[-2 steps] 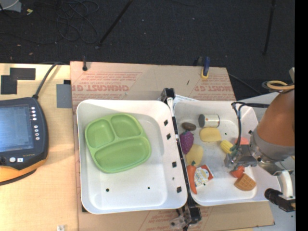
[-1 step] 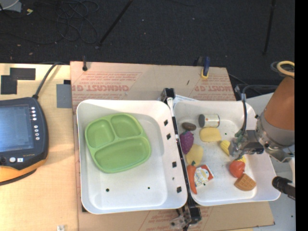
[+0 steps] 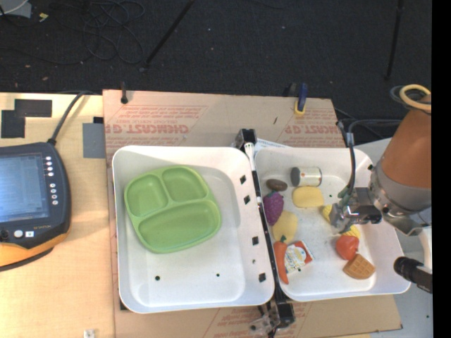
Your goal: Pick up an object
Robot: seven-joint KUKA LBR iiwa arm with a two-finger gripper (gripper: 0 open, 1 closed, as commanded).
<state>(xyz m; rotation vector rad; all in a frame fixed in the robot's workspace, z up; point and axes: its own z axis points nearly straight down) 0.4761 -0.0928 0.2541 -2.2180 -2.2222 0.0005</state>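
Over right bin [image 3: 384,277], tool [image 3: 347,215] hung low beside tomato [image 3: 347,246] and yellow piece [image 3: 307,198]; grip state unreadable. Nothing visibly lifted; pick not yet done.

Robotics laboratory: worktop [image 3: 84,125] covered with taped cardboard [image 3: 211,118], a teach pendant [image 3: 32,192] at left, loose cables [image 3: 106,13] on dark carpet, twin white bins [image 3: 183,287] under the arm [image 3: 412,160]

floor [image 3: 232,34]: dark carpet, cables | bench [image 3: 84,280]: light wood | cardboard sheet [image 3: 211,118] under bins
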